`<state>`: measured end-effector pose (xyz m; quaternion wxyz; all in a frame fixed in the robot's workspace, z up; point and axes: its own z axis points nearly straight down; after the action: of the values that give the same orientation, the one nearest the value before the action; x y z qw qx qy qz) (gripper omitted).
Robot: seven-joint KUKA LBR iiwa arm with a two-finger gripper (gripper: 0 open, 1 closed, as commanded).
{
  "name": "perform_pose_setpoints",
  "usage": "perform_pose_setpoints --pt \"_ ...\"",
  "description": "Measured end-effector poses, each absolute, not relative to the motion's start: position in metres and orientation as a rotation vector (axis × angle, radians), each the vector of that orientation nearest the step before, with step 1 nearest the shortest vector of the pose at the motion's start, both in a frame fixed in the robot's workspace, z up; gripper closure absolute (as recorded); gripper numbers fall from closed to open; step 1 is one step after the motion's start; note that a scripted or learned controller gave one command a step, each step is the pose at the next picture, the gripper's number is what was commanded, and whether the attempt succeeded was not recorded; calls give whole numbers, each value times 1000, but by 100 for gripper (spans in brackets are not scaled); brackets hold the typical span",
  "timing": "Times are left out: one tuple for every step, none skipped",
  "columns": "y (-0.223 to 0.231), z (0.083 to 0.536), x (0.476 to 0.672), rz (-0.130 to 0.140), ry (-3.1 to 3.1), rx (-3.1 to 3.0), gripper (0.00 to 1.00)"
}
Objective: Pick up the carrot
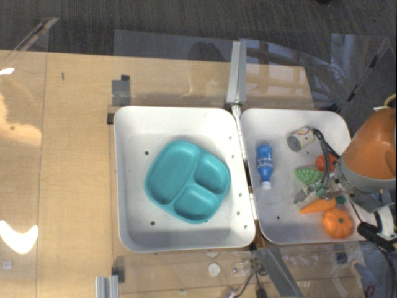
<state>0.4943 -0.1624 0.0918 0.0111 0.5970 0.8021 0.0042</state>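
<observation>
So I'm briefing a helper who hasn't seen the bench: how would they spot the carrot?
Start at the right-hand shallow white bin, then go to its lower right corner beside the grey arm. The small orange tapered carrot lies flat there, pointing left, just above the round orange fruit; it is long and pointed, not round.

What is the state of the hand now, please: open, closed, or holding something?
Hand: low in the right bin, just above the carrot; whether it is open, closed or gripping anything cannot be told.
</observation>
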Motion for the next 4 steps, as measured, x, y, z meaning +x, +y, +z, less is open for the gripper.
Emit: perform_pose_setpoints --pt "-182 97 489 6 2173 2260 0" --pt "-162 92 493 11 2477 1897 0" --pt "-194 91 493 16 2260 2162 0" --pt "-193 104 498 26 2258 2149 100"
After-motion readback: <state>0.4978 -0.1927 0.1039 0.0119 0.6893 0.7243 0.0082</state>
